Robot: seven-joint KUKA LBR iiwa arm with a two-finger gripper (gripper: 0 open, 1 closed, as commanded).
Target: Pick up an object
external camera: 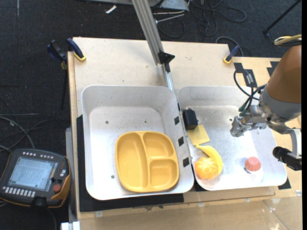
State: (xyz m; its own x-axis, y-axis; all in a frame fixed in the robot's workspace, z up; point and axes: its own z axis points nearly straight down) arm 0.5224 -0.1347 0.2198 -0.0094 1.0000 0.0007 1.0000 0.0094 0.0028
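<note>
Presently the gripper (238,128) hangs over the right bin (225,97), toward its far right part, above bare white floor. Whether it is open or closed cannot be told from this slant, and nothing is seen held in it.

The things that could be picked up all lie in the near half of the same bin. A small pink-topped cup (253,165) stands nearest, toward the viewer from the gripper and slightly to the camera's right, with clear floor around it. An orange (206,168) and a banana (213,155) lie farther off, toward the viewer and to the camera's left, touching one another against the bin's near left corner. The banana curves from the upper left down round the orange. A yellow sponge (200,134) and a black block (190,118) sit along the left wall, level with the gripper but well apart from it.

The left bin (96,128) holds a yellow divided plate (146,161) on the far side of the shared wall.

In my judgement the cup is the handiest target: a short travel toward the viewer, then a descent. The fruit pair, crowded into the corner, risks a glancing grip.
</note>
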